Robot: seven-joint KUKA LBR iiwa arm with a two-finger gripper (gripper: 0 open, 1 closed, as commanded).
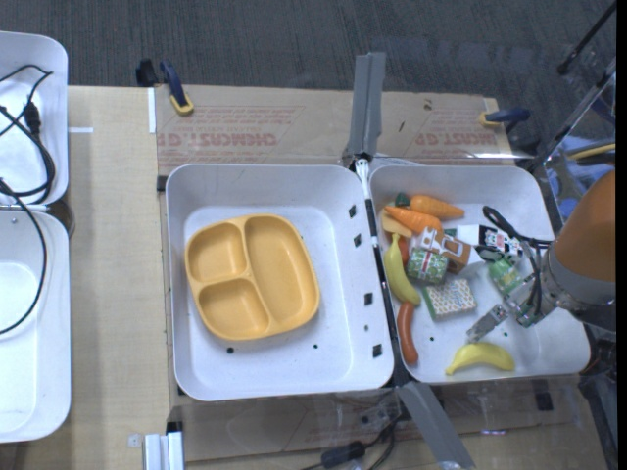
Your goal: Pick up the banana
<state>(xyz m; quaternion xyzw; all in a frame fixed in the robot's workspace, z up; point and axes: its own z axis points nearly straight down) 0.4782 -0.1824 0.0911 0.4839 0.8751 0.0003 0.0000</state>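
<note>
Camera view: banana (480, 358) lies near front edge of right bin (565, 352), w/ tool (498, 316) just above it, fingers spread, gripping nothing. Cardboard (235, 130) on surface (113, 262) shows reversed red print (not legible). Yellow divided plate (253, 275) in left bin (191, 360).

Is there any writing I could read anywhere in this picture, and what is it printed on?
Red lettering on the cardboard sheet behind the bins: upside down and too blurred to read for certain.
Print on the small green carton: too small to read.
Black-and-white packet: markings unreadable.
</note>
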